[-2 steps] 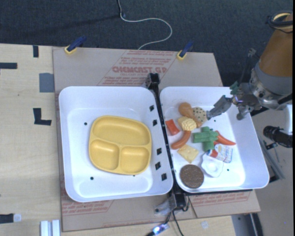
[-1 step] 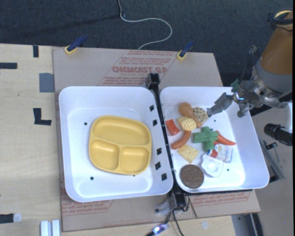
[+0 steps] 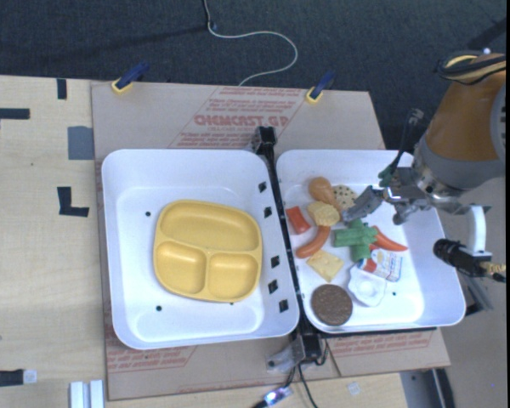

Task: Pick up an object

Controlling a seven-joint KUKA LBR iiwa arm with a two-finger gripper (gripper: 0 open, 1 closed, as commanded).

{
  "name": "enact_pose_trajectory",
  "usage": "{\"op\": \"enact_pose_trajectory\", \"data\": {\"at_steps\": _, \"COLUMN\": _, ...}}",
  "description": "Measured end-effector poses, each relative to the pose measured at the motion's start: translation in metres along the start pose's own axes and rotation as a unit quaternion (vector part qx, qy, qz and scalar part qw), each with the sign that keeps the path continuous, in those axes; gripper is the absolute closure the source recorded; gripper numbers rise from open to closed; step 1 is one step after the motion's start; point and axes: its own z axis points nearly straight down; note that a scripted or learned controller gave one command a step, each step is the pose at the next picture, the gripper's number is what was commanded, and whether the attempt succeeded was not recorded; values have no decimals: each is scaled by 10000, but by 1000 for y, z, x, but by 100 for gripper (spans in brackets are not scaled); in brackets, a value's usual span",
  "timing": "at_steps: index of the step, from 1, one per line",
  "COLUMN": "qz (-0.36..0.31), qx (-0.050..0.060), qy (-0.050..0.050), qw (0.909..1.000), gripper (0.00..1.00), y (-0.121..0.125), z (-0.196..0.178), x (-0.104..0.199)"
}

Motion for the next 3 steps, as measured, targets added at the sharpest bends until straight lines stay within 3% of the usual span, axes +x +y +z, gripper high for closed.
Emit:
{"op": "enact_pose_trajectory", "data": {"at_steps": 2, "qz": -3, "qx": -13, "qy": -5, "qw": 10000, "gripper": 0, "y": 8, "z": 92, "x": 0}}
{"op": "enact_pose_trajectory", "data": {"at_steps": 3, "qz": -9, "qx": -70, "qy": -1, "qw": 10000, "gripper": 0, "y": 12, "z": 130, "x": 0}}
